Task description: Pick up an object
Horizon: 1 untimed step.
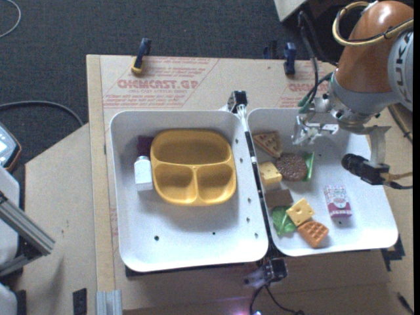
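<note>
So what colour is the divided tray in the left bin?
Yellow-orange; the divided tray shows plainly in the camera view.

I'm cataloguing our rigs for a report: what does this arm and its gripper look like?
The arm has a rounded, glossy orange shell over a grey wrist section, with dark lettering on a pale panel at its right side. A yellowish hose loops over the top, and black and green cables run down its left side. The gripper is a small, pale metallic assembly. A black cylindrical part sticks out beside it on a grey bracket.

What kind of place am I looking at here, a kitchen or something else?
Most likely a robotics lab test bench, not a kitchen: a robot arm reaches over two white bins, the food looks like toys, and cables trail across the floor.
</note>
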Motion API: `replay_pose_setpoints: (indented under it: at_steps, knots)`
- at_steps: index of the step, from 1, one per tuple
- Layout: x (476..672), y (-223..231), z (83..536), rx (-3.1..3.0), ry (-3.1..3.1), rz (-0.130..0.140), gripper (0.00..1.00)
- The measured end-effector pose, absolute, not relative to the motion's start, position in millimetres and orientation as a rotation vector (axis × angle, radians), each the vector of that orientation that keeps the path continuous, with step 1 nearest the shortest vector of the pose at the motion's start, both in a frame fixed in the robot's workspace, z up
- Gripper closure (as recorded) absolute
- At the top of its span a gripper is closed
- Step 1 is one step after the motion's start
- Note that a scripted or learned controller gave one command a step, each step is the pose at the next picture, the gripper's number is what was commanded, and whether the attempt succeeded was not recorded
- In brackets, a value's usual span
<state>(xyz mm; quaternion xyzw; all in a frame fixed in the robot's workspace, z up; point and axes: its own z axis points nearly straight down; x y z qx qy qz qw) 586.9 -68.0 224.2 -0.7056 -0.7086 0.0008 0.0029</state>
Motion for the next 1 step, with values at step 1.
replay_pose_setpoints:
  at_steps: [1]
  knots:
    - [568.8, -19.7, 217.4, -2.212, -2.223, 0.002, 1.0]
